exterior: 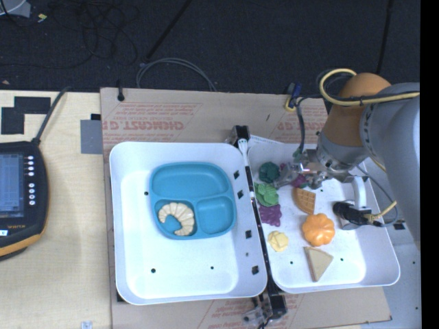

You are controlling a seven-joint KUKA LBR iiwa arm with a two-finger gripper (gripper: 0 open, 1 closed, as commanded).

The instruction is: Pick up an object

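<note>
Dark floor, cardboard-topped bench

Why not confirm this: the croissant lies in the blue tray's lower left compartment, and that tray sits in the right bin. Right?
One thing is wrong. The blue tray sits in the left bin, not the right one. The croissant does lie in its lower left compartment, as the camera view shows.

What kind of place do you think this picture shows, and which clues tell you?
Probably a robot lab bench: a grey arm reaches over two white bins of toy food, with a control pendant and loose cables nearby.
</note>
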